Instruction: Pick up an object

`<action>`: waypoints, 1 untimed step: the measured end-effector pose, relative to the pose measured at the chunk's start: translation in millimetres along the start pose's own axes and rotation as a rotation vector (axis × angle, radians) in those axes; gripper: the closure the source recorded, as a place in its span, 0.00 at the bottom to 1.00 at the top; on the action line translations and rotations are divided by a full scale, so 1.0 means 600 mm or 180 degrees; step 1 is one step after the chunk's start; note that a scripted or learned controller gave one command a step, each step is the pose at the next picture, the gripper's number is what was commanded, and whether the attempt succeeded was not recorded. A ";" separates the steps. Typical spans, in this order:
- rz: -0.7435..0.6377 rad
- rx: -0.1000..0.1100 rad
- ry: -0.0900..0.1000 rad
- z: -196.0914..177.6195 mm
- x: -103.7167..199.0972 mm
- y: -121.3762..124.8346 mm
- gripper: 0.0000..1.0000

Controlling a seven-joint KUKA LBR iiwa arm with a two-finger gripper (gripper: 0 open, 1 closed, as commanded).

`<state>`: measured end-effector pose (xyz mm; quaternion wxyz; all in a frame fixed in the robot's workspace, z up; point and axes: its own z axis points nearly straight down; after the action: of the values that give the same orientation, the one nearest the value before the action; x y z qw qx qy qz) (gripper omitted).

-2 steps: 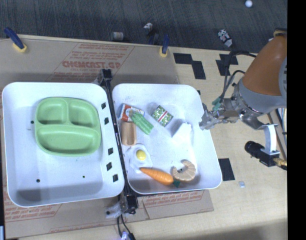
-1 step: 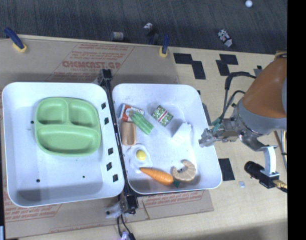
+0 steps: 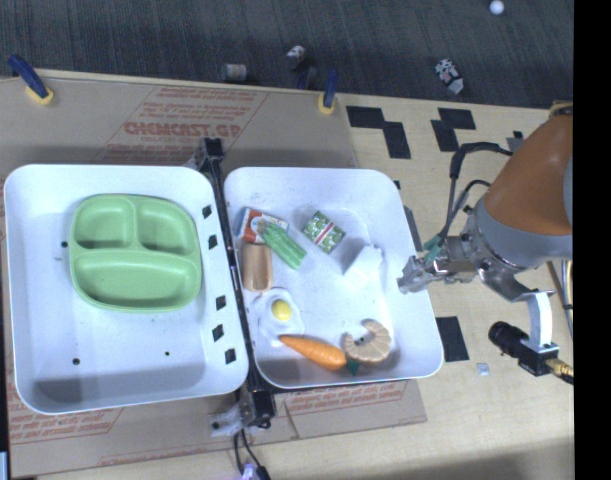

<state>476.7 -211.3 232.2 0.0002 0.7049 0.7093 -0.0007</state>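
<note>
The gripper hangs at the right rim of the right bin, and I cannot tell its state from this view. Nearest to it in the bin lies a pale grey piece, then the green-white carton and the shell-like toy, with the carrot beside it. Farther left are the fried egg, the brown block and the green stick, and the green divided plate sits in the left bin.
</note>
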 end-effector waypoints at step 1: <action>-0.0006 0.0003 0.0004 0.005 0.058 0.001 1.00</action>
<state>477.1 -176.5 229.0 -0.0005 0.7043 0.7099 -0.0006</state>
